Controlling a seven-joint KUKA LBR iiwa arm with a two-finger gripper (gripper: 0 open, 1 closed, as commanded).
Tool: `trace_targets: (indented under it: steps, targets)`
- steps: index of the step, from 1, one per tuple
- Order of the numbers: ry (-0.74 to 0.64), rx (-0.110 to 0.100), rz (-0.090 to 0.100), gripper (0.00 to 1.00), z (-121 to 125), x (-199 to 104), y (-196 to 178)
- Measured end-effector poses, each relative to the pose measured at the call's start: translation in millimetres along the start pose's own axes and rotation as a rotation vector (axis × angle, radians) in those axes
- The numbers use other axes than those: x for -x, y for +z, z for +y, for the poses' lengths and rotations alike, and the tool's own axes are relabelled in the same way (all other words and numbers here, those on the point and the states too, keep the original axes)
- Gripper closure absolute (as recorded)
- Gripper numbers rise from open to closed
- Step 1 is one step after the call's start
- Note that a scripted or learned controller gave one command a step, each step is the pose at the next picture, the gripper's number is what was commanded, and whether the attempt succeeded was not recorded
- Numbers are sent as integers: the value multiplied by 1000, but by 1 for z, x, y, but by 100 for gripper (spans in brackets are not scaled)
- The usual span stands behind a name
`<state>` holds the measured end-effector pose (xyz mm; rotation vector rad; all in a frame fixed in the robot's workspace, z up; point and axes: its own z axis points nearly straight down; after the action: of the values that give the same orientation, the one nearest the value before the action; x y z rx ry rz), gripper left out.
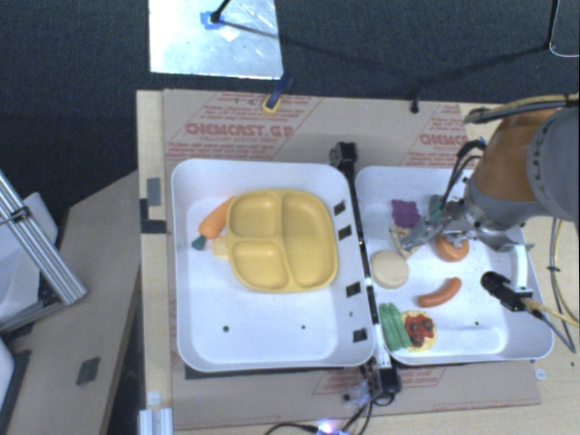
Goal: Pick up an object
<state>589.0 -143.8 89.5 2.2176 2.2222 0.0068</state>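
1. The tool (415, 236) is seen low over the right bin (521, 338), in the bin's upper middle part, at the end of the grey arm (544, 175) that reaches in from the right.
2. Whether the tool is open or closed cannot be told from this slanted view, and nothing can be made out as gripped by it.
3. A small pale yellow piece (398, 237) is found right at the tip of the tool; whether the two touch cannot be told.
4. A purple cluster (404, 212) is placed just above the tip, and an orange rounded piece (451, 248) just beside the tool on its lower right.
5. A round beige disc (391, 269) is laid near the bin's left wall, below the pale yellow piece and apart from the tool.
6. A reddish sausage (439, 292) is laid at a slant in the middle of the right bin, to the lower right of the disc.
7. A green pod (391, 324) and a yellow slice with red spots (419, 328) are set side by side, touching, at the bin's lower left corner.
8. The left bin (272, 347) is occupied by a yellow divided plate (276, 240), placed near its middle.
9. An orange carrot (215, 217) is laid against the plate's upper left edge, its green end pointed down and to the left.
10. Both bins are carried side by side on a pale surface (227, 125) printed with red lettering.
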Motion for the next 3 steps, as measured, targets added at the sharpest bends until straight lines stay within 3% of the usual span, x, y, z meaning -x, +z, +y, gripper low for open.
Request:
trace_targets:
  steps: [1,2,3]
  targets:
    - [-1,14,-3,100,4,0,-14]
    - [-2,0,-2,100,3,-6,-60]
    - [-3,1,-2,100,6,-13,-106]
